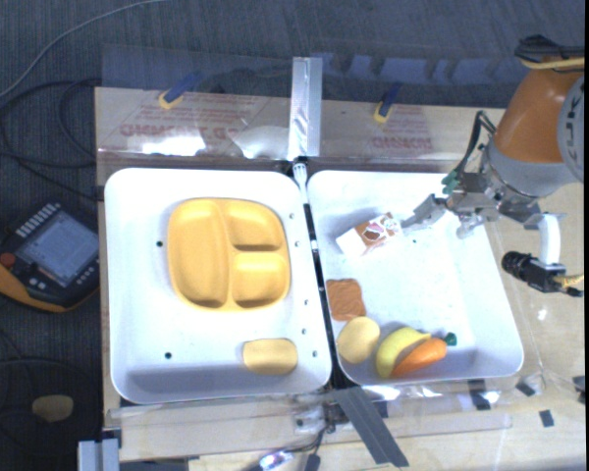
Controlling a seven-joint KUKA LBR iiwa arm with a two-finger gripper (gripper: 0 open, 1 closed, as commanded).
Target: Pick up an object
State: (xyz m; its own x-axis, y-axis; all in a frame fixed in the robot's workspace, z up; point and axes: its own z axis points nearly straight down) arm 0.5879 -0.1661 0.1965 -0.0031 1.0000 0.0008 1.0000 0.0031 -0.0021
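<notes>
The right bin (481,302) holds a small white packet with a red label (368,235) near its upper left. A brown square piece (346,298) lies by the left wall. Along the front sit a pale yellow round item (357,339), a yellow-green fruit (400,344) and an orange carrot (422,355), close together. My gripper (438,222) hangs over the upper right of this bin, just right of the white packet. It is open, with one finger (419,213) pointing toward the packet and nothing between the fingers.
The left bin (133,292) carries a yellow divided tray (229,251) and a yellow block (270,355) near its front. A metal divider (305,116) stands behind the bins. A handheld pendant (49,253) lies on the floor at the far left.
</notes>
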